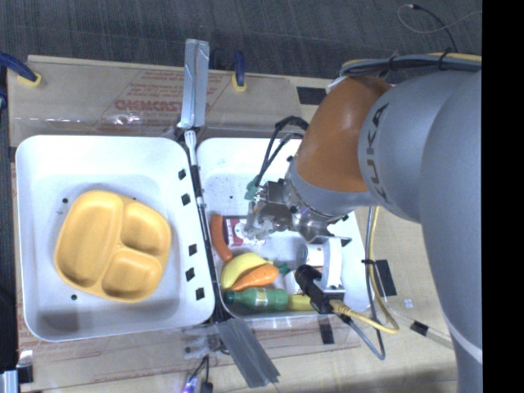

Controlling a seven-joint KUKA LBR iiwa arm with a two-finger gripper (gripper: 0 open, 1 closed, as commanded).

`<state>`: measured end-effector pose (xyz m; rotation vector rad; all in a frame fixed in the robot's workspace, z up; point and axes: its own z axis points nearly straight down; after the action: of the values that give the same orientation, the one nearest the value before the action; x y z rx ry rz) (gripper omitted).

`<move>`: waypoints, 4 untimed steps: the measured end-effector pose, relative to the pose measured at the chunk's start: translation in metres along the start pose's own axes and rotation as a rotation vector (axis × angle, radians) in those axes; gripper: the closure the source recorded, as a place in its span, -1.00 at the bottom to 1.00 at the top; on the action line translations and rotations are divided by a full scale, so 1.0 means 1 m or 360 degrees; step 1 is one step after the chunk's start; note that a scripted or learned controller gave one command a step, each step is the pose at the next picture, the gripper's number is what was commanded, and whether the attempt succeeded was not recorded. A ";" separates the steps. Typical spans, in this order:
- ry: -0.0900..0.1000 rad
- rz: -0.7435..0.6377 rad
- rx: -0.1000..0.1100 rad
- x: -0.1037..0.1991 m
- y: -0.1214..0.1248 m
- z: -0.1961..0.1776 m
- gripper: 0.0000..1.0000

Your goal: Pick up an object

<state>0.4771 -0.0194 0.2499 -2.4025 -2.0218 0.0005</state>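
1. Grey arm [426, 137] with orange band [344, 137] reached in from the right, over the right bin [225, 158].
2. Claw [258, 219] sat low in the right bin, about mid-bin, above a red-and-white packet [236, 232]. Could not tell whether it touched the packet.
3. Claw state: could not tell how far open it was, as the wrist hid it from above. Nothing was seen in its grasp.
4. Objects to pick were all loose in the right bin, clustered in its near-left part.
5. Sausage [218, 237], orange-red, lay along the left wall, just beside the packet.
6. Banana [241, 265] lay just below the packet, touching the carrot [260, 277].
7. The carrot lay across the banana's lower edge, tip pointing left.
8. Green bottle [264, 300] lay on its side along the near wall, just under the carrot.
9. Far part of the right bin held only cables from the arm.
10. Left bin [33, 162] held a yellow three-compartment plate [113, 244], flat, roughly centred, well apart from the claw.
11. Both bins sat side by side on the bench [409, 244], walls touching in the middle.
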 end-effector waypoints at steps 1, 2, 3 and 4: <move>-0.0001 0.0160 0.0008 -0.008 0.000 0.027 1.00; -0.0002 0.0215 0.0009 -0.009 0.000 0.048 1.00; 0.0000 0.0286 0.0011 -0.013 0.001 0.051 1.00; -0.0001 0.0375 0.0006 -0.011 0.001 0.051 1.00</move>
<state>0.4757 -0.0307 0.1986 -2.6215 -1.7238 0.0053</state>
